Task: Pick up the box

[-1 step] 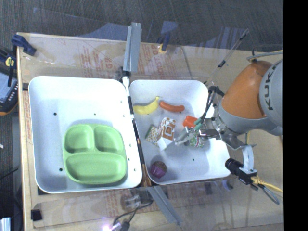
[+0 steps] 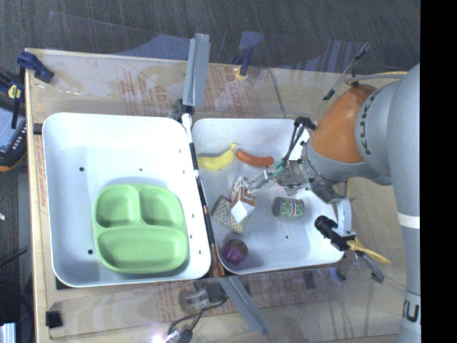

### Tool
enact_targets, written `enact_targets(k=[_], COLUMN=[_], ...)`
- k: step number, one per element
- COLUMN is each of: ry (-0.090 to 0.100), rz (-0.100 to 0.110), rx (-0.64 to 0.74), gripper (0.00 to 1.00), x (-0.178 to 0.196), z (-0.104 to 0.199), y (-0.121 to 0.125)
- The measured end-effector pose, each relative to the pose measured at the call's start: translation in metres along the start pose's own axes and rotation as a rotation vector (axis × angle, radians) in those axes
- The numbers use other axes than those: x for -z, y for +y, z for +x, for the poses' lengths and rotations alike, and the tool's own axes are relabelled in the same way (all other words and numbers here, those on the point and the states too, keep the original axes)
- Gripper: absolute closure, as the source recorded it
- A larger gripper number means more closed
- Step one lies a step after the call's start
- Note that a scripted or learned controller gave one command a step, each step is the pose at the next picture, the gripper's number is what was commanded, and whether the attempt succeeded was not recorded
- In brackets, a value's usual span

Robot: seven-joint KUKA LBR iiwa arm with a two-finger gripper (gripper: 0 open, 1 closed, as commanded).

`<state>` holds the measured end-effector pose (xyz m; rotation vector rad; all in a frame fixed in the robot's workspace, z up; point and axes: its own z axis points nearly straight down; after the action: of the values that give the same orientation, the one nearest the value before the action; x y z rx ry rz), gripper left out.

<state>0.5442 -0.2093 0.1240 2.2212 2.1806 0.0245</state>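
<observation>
The box (image 2: 233, 213) lies in the right bin (image 2: 323, 257), near the wall it shares with the left bin, just beside the purple object (image 2: 235, 251). The gripper (image 2: 265, 181) hangs just above the box, and I cannot tell how its jaws stand. The box looks tilted, so it may slip, or the gripper may catch the banana (image 2: 218, 159) or sausage (image 2: 255, 158) nearby.

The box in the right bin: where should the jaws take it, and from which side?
From above, across the upper end of the box. It lies tilted near the bin's left wall, so a side approach is cramped. Its open top flaps stick up toward the gripper, giving a narrower part to close on, though thin flaps may slip.
</observation>
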Motion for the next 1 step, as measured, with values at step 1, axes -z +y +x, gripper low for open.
enact_targets(k=[1], ry=[-0.013], rz=[-0.027], rx=[0.018], gripper=[0.0], x=[-0.007], z=[0.0407], y=[-0.0084])
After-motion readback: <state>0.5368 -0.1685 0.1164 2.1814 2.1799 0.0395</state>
